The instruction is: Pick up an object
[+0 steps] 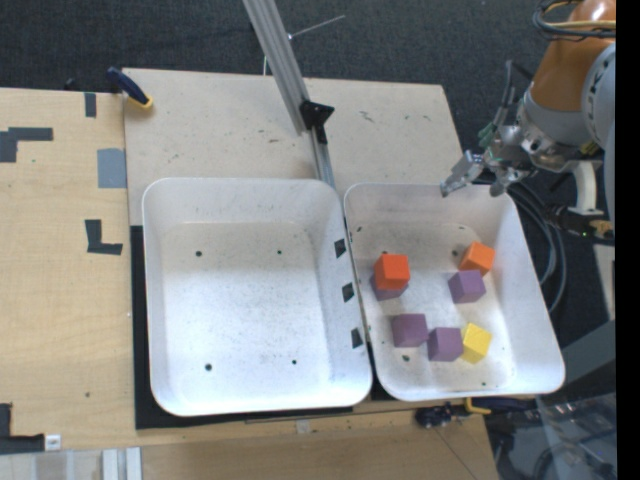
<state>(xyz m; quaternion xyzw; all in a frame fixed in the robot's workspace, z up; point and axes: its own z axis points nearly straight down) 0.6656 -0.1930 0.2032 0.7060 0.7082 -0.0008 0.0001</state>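
Jaws at right bin (520, 258) far rim, open/closed unclear, nothing held; orange cube (392, 270) well below-left, 6 blocks apart.

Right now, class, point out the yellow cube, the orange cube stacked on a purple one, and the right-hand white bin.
yellow cube (477, 341), camera view, top face.
stacked orange cube (392, 268), camera view, top face.
right-hand white bin (534, 298), camera view, right wall.

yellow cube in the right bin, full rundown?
The yellow cube is small, matte and solid-coloured, foam-like by its look. It sits turned at an angle on the floor of the right bin, near the front corner. Its left side touches a purple cube. The gripper hangs over the far rim, well away.
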